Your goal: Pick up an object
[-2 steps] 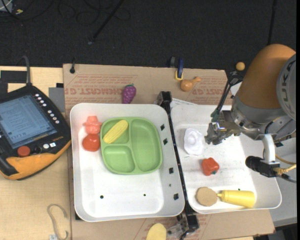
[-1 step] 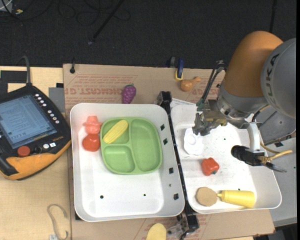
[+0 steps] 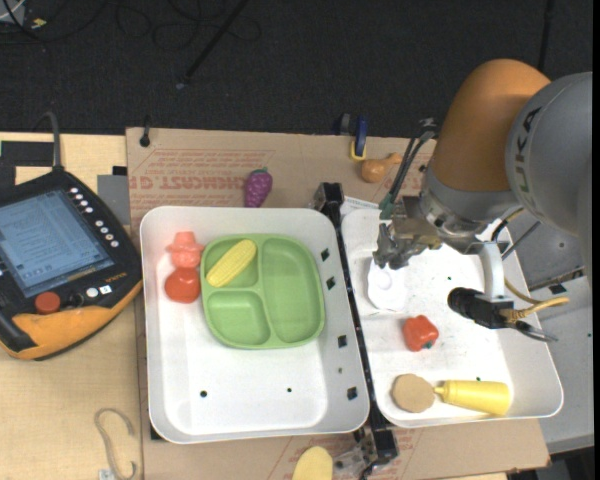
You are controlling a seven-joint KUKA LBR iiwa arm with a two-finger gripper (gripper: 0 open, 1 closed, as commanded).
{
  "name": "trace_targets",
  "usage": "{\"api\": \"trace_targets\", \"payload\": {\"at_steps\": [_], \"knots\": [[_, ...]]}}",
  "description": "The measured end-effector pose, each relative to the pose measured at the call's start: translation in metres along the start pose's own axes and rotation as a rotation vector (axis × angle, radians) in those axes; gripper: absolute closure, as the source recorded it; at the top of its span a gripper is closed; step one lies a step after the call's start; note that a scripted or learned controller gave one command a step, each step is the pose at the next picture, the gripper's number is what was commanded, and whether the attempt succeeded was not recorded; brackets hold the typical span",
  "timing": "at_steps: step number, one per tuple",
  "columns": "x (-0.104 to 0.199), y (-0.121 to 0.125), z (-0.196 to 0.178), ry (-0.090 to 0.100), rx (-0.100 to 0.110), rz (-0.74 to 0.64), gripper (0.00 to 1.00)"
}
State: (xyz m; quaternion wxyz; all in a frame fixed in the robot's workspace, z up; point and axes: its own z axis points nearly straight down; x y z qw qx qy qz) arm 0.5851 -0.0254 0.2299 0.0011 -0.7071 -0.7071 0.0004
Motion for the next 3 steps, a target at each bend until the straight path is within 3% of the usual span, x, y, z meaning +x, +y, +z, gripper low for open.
{"api": "trace_targets", "payload": {"at_steps": [1, 3], "knots": [[-0.013, 0.006, 0.012, -0.001, 0.002, 0.001, 1.0], [-0.002, 0.001, 0.011, -0.001, 0.002, 0.0, 1.0]]}}
